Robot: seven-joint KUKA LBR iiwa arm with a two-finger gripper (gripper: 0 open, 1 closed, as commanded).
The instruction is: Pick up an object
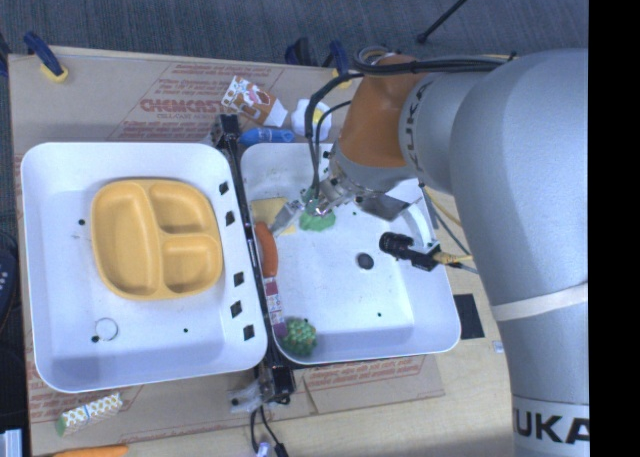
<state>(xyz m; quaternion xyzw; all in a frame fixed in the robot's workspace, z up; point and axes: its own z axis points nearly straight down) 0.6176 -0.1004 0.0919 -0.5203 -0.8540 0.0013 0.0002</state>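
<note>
Cardboard covers the counter (150, 95) under 2 white bins. At the right bin (400, 315), the pincer (316, 207) hangs low over a small green object (318, 221), seemingly touching it, probably lined up to grasp it.

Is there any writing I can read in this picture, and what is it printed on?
"UKA" on the grey arm, cut off by the picture's edge.
"CHEMCAS..." in red on the cardboard under the bins, partly hidden; the smaller red lines below it are too blurred to read.
Print on the small packet behind the bins: too small to read.
</note>
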